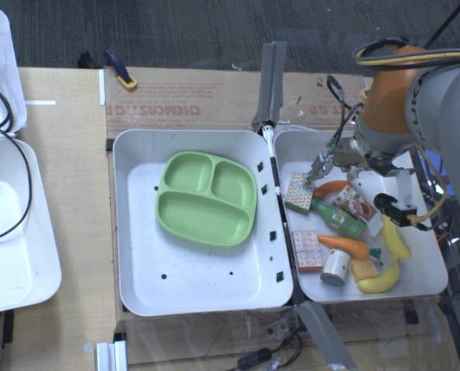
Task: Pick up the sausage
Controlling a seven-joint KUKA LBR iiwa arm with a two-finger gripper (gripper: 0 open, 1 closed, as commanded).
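The sausage (332, 187) is a short orange-red piece lying in the right bin (431, 284), near its back left, between a speckled sandwich slice (298, 192) and a printed snack packet (356, 205). My gripper (323, 168) hangs just above and slightly left of the sausage's left end, reaching down from the orange-banded wrist (392, 99). Nothing shows as lifted off the bin floor. The sausage's right end is partly hidden by the gripper body.
The right bin also holds a green bottle (340, 219), a carrot (344, 244), a pink wafer (307, 250), a white can (335, 267), a cheese wedge (363, 268) and two bananas (381, 279). A green divided plate (208, 198) lies in the left bin (129, 284).
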